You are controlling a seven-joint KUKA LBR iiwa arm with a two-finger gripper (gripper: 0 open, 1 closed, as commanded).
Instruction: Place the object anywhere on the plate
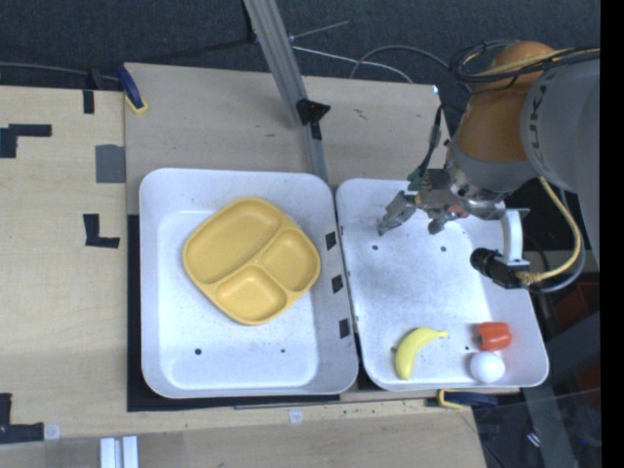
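A yellow plate [252,259] with three compartments lies tilted in the left bin [166,359]. In the right bin [390,271], near its front edge, lie a yellow banana [413,348], a small orange-red object [494,335] and a white ball [487,367]. My gripper [414,217] hangs over the back part of the right bin, well behind those three objects. Its two fingers [393,214] stand apart, and nothing is between them.
A grey metal pole [283,57] slants down from the top to the back edge between the bins. Black cables [526,266] loop beside the wrist at the right. The arm's grey and orange body [517,115] overhangs the right bin's back right corner.
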